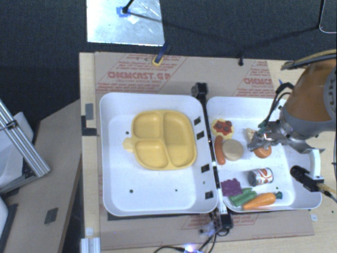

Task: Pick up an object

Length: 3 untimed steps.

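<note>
The right bin (300, 196) holds several toy foods. These are a red and yellow piece (222, 126), a red sausage (219, 149), a round beige bun (233, 150), an orange fruit (263, 152), a small can (260, 176), purple grapes (230, 186), green beans (242, 197) and a carrot (261, 199). My gripper (257, 141) is low inside this bin. It sits right over the top left of the orange fruit and partly covers it. The bun lies just to its left.
The left bin (113, 183) carries a yellow divided plate (160, 139). A black divider (206, 141) with clips runs between the two bins. The arm's grey and orange body (313, 104) hangs over the right bin's far right side.
</note>
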Tool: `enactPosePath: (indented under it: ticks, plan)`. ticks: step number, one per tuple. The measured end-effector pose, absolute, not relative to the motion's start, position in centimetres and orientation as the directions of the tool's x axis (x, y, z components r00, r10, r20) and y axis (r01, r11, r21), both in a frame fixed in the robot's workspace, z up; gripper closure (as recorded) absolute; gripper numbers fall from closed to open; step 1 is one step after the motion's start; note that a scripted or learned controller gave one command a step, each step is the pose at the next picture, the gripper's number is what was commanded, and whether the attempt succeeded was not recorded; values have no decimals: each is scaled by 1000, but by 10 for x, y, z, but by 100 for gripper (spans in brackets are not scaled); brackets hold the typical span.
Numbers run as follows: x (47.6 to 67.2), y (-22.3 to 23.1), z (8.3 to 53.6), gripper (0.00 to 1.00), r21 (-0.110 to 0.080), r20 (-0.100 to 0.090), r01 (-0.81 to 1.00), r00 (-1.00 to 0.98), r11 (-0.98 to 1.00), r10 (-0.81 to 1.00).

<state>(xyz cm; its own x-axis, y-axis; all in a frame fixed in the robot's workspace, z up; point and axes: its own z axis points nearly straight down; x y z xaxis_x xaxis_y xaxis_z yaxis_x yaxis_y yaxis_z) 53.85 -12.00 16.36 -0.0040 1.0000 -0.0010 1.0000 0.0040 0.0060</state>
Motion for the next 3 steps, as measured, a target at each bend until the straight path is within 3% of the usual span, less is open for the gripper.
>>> enactPosePath:
  ticks: [1, 2, 3]
  plan:
    - [545, -126, 225, 100, 8, -2, 1000, -4, 4, 1000]
    - [546, -126, 224, 100, 2, 0, 1000, -4, 4, 1000]
    - [572, -79, 215, 100, 3, 1, 1000, -9, 9, 1000]
